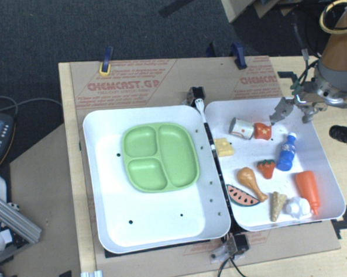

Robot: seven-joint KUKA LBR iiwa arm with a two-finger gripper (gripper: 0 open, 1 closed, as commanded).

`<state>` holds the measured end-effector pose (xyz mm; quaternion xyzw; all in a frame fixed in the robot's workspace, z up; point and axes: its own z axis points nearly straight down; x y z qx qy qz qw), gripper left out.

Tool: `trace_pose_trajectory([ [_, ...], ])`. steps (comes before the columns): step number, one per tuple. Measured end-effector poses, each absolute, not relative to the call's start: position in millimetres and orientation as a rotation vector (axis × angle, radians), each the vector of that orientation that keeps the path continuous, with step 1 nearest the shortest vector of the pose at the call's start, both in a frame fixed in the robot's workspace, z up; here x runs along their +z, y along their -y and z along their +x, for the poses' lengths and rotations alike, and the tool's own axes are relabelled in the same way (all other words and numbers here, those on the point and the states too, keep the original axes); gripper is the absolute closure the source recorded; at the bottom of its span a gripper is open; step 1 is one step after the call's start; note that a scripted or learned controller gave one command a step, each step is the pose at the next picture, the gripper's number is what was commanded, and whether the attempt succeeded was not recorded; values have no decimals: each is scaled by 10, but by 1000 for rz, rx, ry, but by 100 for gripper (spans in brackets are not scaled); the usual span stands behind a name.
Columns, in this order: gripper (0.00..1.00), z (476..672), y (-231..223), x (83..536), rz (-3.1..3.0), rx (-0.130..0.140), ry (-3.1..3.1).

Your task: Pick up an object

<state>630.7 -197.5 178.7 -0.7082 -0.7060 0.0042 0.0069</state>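
My gripper hangs over the far right part of the right bin, its two fingers spread apart with nothing between them. Just below and left of it lie a small white and grey can and a red toy. Further down are a blue bottle, a strawberry, a chicken drumstick, a watermelon slice, an ice cream cone, an orange carrot-like piece and a yellow cheese piece.
The left bin holds a green divided plate. A black divider runs between the two bins. Clamps sit on the board's far edge.
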Motion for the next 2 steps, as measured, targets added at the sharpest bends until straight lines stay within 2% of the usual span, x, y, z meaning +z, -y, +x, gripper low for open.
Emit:
trace_pose_trajectory([
  [1, 0, 6343, 1972, 1882, -2221, 0, 2221],
  [2, 0, 6341, 1944, 1458, -2216, 4, 2221],
])
